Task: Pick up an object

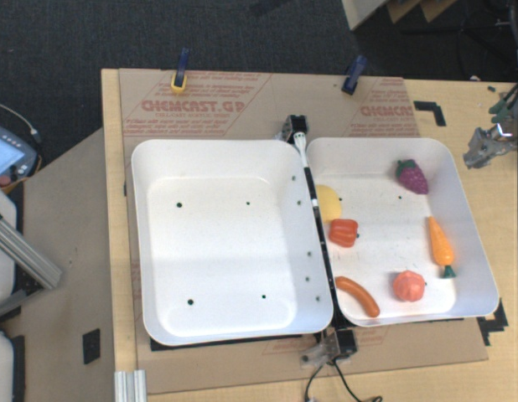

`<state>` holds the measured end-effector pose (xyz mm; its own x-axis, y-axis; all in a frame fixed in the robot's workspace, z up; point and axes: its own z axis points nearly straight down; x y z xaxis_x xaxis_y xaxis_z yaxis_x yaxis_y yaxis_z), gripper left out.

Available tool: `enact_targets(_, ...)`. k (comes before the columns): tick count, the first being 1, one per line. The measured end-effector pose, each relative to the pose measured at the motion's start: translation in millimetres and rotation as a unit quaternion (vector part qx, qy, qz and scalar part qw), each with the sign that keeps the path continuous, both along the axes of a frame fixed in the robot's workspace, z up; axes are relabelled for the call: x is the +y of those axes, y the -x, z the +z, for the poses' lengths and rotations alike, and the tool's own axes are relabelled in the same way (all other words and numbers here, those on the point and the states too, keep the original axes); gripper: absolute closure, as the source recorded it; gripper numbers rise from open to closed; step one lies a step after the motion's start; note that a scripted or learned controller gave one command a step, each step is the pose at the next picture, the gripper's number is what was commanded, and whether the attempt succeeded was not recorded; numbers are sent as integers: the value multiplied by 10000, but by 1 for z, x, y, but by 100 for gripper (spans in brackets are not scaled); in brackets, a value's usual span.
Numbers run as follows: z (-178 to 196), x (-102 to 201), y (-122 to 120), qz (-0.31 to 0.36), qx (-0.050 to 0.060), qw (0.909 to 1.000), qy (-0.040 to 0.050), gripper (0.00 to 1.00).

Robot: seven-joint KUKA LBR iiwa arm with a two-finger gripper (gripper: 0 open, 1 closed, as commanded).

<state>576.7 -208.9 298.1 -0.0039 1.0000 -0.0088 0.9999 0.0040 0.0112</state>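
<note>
In the right bin (468,224) we see six toy foods: a purple grape bunch (412,176) at its far side, a carrot (441,241) along its right wall, a pink strawberry (409,286) and a sausage (358,296) at its near edge, a red pepper (343,232) and a yellow piece (328,201) by the wall shared with the left bin (217,241). The gripper (487,147) hangs just outside the right bin's far right corner, above the desk (125,124); we cannot tell how it is set.

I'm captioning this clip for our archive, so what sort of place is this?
Most likely a robotics lab bench set up for grasping trials. Two shallow white bins are clamped side by side on a cardboard-covered bench, toy foods such as a carrot lie in the right bin, and a gripper waits at the right.
</note>
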Motion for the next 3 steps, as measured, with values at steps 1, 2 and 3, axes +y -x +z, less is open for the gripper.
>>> enact_targets(1, 10, 0, -1, 5, -15, 10000, 12, 100)
enact_targets(2, 21, 0, -1, 10, -31, 10000, 24, 100)
enact_targets(3, 31, 0, -2, 17, -48, 10000, 38, 100)
